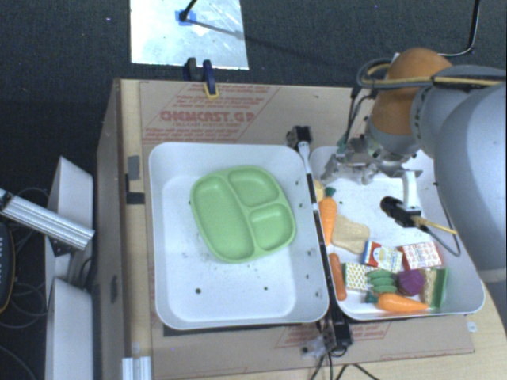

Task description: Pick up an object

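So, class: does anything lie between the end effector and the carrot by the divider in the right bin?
Nothing visible does. The end effector is above the right bin's far end, and the carrot lies just nearer the camera, with bare white floor between them.

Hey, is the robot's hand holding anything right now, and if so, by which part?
It cannot be told. The hand sits low at the far end of the right bin, near a carrot, but nothing visibly sits in it.

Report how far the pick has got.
Nothing looks picked yet. The grey arm's tool hovers over the right white bin's far end, nothing visibly in it. The orange toy carrot and other toy foods lie in that bin; the green divided plate sits in the left bin.
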Tool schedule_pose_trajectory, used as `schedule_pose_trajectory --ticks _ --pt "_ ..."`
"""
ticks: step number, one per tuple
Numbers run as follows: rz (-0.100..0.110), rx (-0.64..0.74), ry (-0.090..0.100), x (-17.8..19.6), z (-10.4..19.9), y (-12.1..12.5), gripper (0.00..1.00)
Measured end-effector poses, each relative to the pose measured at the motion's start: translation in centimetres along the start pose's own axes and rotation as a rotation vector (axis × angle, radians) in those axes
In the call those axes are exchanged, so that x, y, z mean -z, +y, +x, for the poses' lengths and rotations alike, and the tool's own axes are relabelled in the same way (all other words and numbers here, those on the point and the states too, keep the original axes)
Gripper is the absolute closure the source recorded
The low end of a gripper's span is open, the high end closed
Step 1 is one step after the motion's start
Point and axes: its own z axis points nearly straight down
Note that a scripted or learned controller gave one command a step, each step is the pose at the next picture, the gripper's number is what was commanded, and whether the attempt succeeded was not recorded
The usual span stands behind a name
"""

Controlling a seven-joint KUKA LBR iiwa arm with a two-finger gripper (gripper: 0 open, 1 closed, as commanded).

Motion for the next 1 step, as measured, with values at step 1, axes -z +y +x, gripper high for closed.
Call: schedule_pose_trajectory --ticks 1 --pt "-0.001 -0.003 0.000 0.08 -2.18 0.01 0.00"
